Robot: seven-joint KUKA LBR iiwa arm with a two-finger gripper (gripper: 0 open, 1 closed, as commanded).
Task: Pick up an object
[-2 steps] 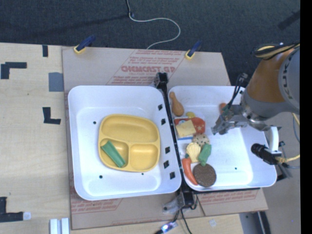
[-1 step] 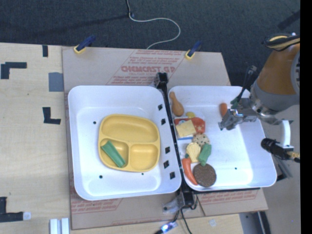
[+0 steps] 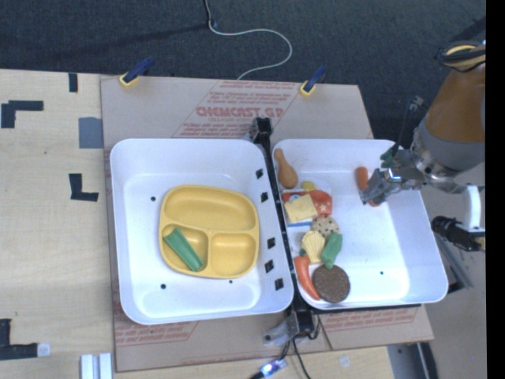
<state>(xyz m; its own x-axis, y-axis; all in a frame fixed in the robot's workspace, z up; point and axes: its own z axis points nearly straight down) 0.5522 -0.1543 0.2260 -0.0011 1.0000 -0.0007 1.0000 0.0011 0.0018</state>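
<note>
My gripper hangs low over the upper right part of the right bin. A small orange sausage-like piece lies just left of it, touching or nearly touching. Along this bin's left side sits a cluster of toy food: a brown drumstick, a yellow cheese slice, a red piece, a cookie, corn, a green pickle, a carrot and a dark brown patty.
The left bin holds a yellow divided plate with a green piece in its lower left section. A black divider clip strip runs between the bins. Both bins rest on cardboard.
</note>
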